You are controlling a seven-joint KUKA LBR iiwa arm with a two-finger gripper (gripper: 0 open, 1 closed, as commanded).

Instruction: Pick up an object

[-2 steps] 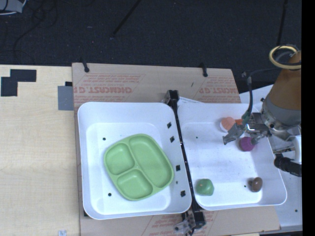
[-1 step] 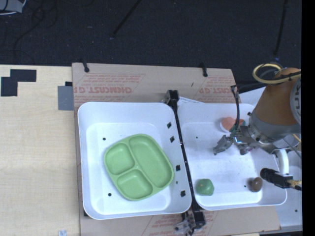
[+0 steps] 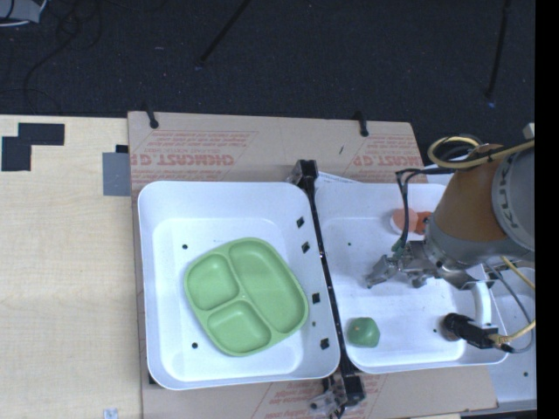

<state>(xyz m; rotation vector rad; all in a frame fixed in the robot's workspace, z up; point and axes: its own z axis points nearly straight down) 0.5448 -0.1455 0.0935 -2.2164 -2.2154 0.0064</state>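
A small green object [image 3: 362,331] lies near the front left corner of the right bin [image 3: 367,208]. An orange-red object [image 3: 407,220] rests toward that bin's back, partly hidden behind the arm. My gripper [image 3: 383,274] hangs low over the middle of the right bin, between these two objects. It is up and to the right of the green one and touches neither. Nothing shows in its grasp.
The left bin [image 3: 166,234] holds a green divided plate [image 3: 244,296] with three compartments. A black divider [image 3: 318,269] runs between the bins. The arm's grey and orange body [image 3: 476,208] covers the right bin's right side.
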